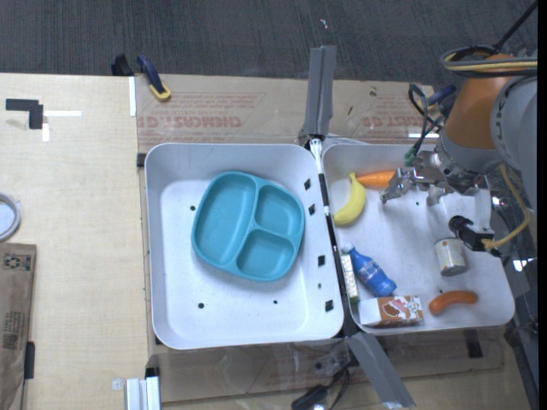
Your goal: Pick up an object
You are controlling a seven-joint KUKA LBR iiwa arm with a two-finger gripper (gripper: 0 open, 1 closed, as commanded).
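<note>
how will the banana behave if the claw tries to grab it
The banana looks like smooth plastic, so it is probably light, stiff and a bit slippery. Its curve may make it pivot or slide when pinched off-centre. It lies beside the right bin's left wall, which could crowd one finger.

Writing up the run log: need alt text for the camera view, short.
Arm's end effector hovers over the right bin near a carrot and banana; a blue bottle, carton, can and sausage lie nearby. Left bin holds a teal divided plate.
</note>
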